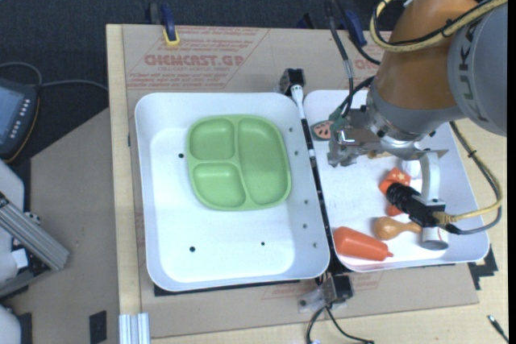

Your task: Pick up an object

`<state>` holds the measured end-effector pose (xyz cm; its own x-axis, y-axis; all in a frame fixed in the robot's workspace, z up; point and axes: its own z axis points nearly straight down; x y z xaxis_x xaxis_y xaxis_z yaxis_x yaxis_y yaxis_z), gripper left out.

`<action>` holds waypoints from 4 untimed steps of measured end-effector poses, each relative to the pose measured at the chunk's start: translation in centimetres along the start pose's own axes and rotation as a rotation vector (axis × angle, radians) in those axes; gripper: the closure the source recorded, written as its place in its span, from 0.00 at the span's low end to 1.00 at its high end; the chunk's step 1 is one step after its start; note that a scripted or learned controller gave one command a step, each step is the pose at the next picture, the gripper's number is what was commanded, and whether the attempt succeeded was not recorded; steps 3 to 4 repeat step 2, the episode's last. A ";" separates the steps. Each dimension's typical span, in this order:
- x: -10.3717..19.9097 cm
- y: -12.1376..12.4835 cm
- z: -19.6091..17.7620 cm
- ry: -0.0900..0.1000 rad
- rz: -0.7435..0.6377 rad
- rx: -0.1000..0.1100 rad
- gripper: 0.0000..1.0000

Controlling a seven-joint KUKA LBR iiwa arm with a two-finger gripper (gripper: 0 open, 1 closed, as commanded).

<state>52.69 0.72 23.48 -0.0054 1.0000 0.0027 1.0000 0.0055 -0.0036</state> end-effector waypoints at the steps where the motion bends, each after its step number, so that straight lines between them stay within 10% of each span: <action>1: 0.2 0.3 0.0 -0.002 0.004 -0.004 1.00; 4: -0.6 0.9 1.5 -0.003 0.007 0.000 1.00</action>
